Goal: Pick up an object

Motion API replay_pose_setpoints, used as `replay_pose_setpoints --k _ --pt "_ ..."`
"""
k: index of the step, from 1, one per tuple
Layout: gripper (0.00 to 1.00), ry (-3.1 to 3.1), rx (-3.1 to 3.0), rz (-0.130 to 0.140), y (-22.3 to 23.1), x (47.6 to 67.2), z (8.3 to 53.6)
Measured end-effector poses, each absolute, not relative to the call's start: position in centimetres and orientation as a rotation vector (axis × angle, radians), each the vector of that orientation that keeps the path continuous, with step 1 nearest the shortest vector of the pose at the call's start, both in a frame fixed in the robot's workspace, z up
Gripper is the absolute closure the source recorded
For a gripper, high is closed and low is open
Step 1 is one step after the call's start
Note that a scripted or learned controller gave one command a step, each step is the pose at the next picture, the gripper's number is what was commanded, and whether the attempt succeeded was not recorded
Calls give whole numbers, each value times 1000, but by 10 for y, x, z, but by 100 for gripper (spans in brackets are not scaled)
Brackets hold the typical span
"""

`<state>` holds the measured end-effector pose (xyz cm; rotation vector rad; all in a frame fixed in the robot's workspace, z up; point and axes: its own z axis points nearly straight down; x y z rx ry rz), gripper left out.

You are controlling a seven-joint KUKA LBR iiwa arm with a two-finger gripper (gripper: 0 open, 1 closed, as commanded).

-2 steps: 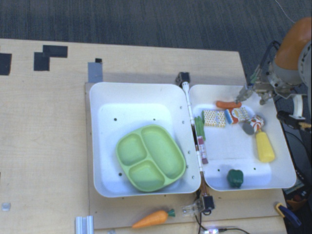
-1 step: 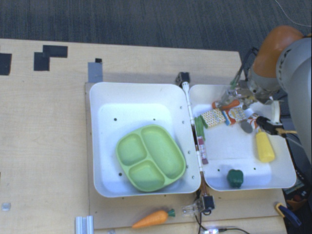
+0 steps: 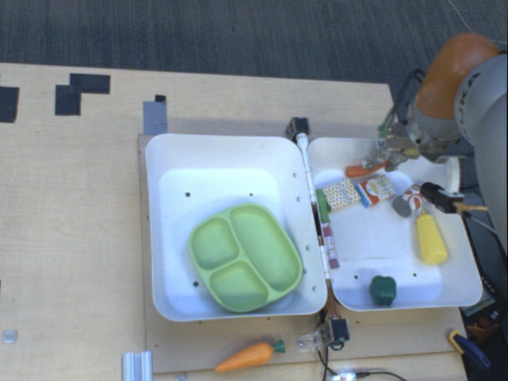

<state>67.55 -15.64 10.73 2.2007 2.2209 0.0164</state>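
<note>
Inside the left bin lies a green divided plate. At three o'clock, the right bin holds a yellow corn piece, green pepper and patterned packets. At one o'clock there, the end effector touches an orange-red object; its opening I cannot tell.

Views: one, fixed.
Position: above the bench, set well back.
Facing: downward at a slant; dark floor runs along the top, bench fills the rest.
Centre of frame: left bin and right bin, side by side, both whole.
Right side: arm enters here, cut by the frame.
Bottom edge: near bench border, with a toy carrot just inside.
Distance: medium; small items stay legible.
</note>
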Motion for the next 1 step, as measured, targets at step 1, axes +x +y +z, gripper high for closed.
replay_pose_setpoints --k 1 --pt "100 2225 2211 9 -80 662 187"
